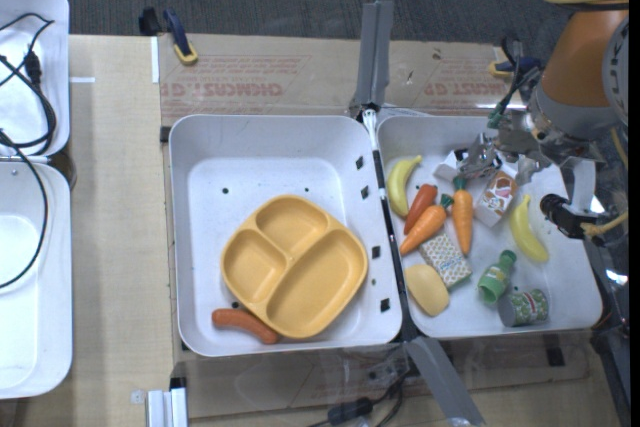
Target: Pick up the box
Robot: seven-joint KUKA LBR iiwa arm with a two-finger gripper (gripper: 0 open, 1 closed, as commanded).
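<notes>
A small white and orange box (pixel 495 196) stands in the right bin (pixel 570 315), near its back. A second box-like block (pixel 446 260) with a checked pattern lies nearer the bin's middle. My gripper (pixel 479 161) hangs low over the back of the right bin, just up and left of the white and orange box. It sits close to the box, and I see nothing held in it. The grey arm with its orange band (pixel 585 65) rises behind it at the right.
Around the boxes lie two bananas (pixel 400 183) (pixel 527 230), three carrots (pixel 462 220), a yellow lump (pixel 428 290), a green bottle (pixel 495 277) and a can (pixel 523 307). The left bin (pixel 200 215) holds a yellow divided plate (pixel 293 265) and a sausage (pixel 243 323).
</notes>
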